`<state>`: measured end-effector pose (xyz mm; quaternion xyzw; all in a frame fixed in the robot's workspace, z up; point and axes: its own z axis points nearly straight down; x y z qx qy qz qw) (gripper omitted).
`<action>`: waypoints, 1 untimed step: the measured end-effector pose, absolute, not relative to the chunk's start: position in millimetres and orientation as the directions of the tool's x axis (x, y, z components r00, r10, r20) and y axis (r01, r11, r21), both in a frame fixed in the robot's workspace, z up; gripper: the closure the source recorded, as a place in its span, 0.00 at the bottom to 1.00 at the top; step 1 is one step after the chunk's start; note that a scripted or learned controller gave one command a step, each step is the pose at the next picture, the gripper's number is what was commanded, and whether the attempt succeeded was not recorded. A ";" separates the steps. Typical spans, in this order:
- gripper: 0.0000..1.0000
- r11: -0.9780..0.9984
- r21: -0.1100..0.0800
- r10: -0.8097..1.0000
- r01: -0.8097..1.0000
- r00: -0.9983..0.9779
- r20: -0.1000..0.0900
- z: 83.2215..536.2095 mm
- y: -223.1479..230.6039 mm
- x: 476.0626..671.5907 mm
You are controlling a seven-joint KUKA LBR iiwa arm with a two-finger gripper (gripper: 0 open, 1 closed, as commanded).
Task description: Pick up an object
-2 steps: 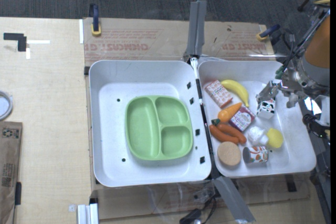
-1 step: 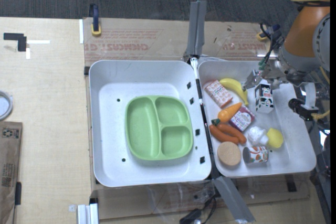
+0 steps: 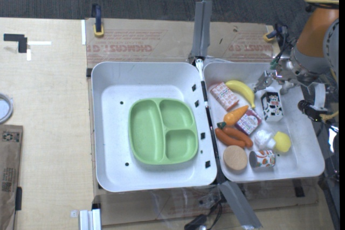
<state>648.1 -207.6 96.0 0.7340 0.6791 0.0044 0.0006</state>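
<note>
Two white bins are shown; the gripper (image 3: 268, 82), its grasp indeterminable, is poised beside the milk carton (image 3: 272, 105), presumably targeted.

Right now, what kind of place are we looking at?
Probably a robotics lab pick-and-place bench: two white bins clamped to a board, toy food like a banana, and a green divided tray.

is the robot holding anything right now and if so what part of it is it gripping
It cannot be told. The gripper is low over the right bin, close above the milk carton, with no item clearly in it.
</note>
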 end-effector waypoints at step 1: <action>1.00 -0.075 0.007 0.997 0.997 0.075 -0.001 105.3 -210.0 647.6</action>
